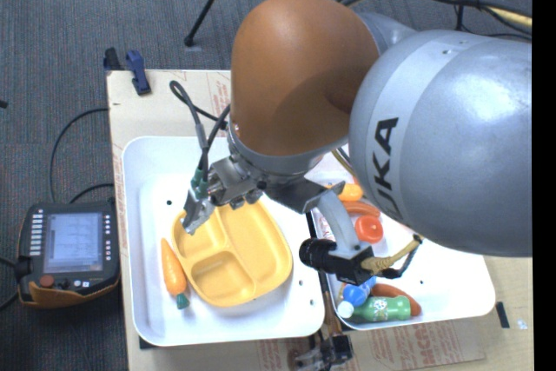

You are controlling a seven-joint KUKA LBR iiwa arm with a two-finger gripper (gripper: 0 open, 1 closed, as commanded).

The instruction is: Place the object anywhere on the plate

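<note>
Task judged not yet done: nothing is seen lying on the yellow plate [233, 261], which sits in the left bin [139, 187]. The likeliest object, a toy carrot [173, 267], lies in that bin just beside the plate's left edge, off the plate. The gripper [195, 213] is seen low over the plate's upper left corner; whether the fingers are parted or clenched cannot be told, and nothing is seen between them. The carrot lies below and left of the fingers, apart. Pick and placement are left.

2 bins [139, 187], 1 plate [252, 256], 1 carrot [173, 267], maybe 4 toys
</note>
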